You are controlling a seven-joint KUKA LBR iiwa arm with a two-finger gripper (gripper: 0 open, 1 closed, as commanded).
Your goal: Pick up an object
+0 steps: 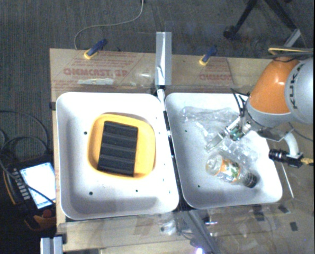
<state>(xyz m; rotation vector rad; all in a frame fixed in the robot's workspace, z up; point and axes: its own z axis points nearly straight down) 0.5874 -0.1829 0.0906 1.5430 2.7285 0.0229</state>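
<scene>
Carefully lower your claw (234, 132), whose opening I cannot tell, squarely over the clear plastic bottle (231, 168) in the right bin (189, 194).

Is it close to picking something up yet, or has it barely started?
Nothing looks lifted yet. In hand: the arm reaches over the right bin, its gripper low among the clear plastic items, just above a clear bottle lying on the bin floor. Whether it has hold of anything cannot be told. Left to do: grip and raise one item. The yellow and black object sits untouched in the left bin.
</scene>
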